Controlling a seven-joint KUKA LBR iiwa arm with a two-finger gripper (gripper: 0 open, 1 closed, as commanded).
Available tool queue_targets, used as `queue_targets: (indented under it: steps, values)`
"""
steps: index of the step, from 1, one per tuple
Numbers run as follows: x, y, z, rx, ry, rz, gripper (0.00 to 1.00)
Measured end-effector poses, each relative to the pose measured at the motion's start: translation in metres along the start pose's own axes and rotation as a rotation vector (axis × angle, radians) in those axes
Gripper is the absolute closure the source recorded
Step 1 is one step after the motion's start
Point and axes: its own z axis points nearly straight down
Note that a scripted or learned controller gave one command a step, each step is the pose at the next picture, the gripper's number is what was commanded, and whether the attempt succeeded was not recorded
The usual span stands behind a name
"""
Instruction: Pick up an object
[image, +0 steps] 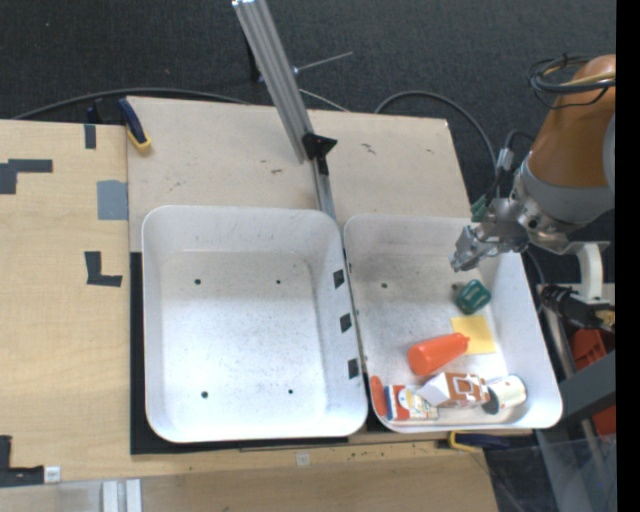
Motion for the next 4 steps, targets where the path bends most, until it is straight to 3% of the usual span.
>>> queue_targets:
  steps: [4]
  values:
    - [0.212, 0.015, 0.024, 0.001, 0.0, 0.0, 1.0]
